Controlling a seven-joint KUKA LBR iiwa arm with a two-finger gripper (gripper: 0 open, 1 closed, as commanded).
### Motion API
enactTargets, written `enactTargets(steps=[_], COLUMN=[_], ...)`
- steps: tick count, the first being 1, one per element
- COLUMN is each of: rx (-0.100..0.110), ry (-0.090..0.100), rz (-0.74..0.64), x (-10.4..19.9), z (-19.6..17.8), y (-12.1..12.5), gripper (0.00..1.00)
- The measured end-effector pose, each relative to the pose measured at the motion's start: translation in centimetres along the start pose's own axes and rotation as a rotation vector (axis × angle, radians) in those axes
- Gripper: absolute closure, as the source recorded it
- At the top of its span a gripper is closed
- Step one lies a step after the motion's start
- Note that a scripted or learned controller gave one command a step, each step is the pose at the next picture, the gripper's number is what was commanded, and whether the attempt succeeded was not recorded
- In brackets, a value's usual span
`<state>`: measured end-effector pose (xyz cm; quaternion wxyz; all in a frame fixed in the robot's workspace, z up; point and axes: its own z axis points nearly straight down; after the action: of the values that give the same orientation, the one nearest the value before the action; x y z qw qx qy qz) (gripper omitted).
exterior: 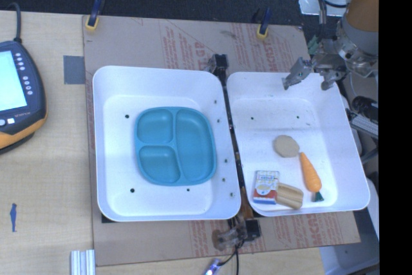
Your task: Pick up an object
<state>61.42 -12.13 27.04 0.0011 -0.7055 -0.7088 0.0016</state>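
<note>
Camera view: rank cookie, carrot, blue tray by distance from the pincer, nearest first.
Pincer is at the right bin's far edge.
1. Cookie, mid right bin.
2. Carrot, right bin, right of and nearer the camera than the cookie.
3. Blue tray, left bin.

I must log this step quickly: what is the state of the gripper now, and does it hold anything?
Gripper: open, holding nothing, above the far edge of the right bin.
</note>
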Motion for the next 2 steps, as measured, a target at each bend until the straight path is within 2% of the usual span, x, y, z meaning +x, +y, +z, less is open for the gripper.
enactTargets(steps=[1,2], rx=[0.002,0.0], ry=[0.0,0.0], rz=[0.0,0.0], x=[-2.5,-6.0], z=[15.9,18.0], y=[-4.0,-12.3], gripper=[0.0,0.0])
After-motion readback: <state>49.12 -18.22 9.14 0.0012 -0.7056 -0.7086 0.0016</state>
